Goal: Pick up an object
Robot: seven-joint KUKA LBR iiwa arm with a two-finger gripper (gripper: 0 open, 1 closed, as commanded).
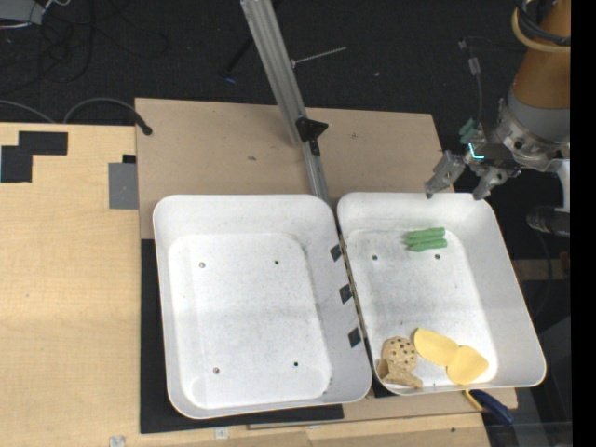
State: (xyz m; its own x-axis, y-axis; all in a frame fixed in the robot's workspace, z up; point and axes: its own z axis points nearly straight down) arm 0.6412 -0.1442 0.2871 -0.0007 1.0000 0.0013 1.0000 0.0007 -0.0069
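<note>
We find the yellow pieces (451, 355) and biscuit (399, 358) in the right bin's (507, 277) near corner, a green piece (425, 240) farther back. Gripper (459, 180) hovers beyond the far rim — jaws spread, empty. Approach stage; it must descend next.

Two white bins (247, 222) sit side by side, their floors finely speckled grey with a few small dark dots. In the right bin (503, 250) lies a green object (425, 240) near its top, and at the bottom two pale yellow pieces (451, 354) beside a tan, dark-spotted item (399, 358). The bench (65, 268) is light wood — a browner board (372, 147) behind. At upper right, the arm (545, 63) is grey with an orange band.
</note>
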